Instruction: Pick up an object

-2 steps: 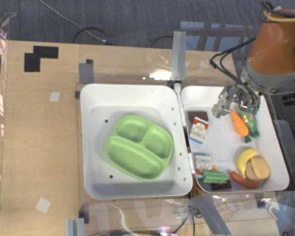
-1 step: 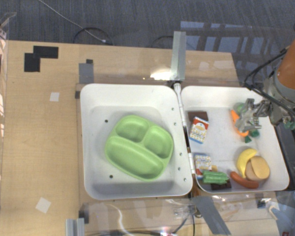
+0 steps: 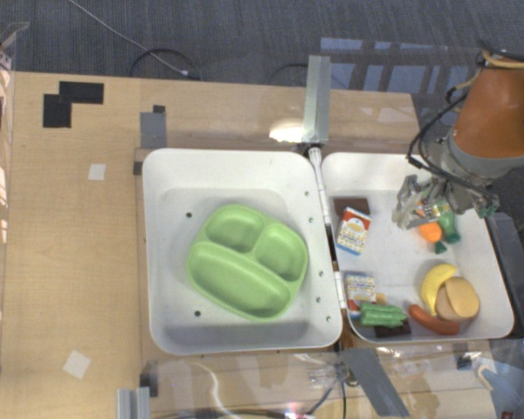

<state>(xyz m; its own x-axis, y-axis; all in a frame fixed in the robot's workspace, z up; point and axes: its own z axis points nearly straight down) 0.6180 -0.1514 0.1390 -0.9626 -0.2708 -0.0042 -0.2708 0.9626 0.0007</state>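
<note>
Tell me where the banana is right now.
The banana lies in the right bin, near its lower right corner, touching a round tan cookie-like piece and just above a red sausage.

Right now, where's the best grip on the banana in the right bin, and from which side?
Take the banana across its mid-body, hand coming straight down from above. It lies flat and curved on the right bin floor; its left, outer curve faces open floor, while a round tan piece crowds its right and a red sausage sits at its lower end. Probably set one finger on that open side.
</note>
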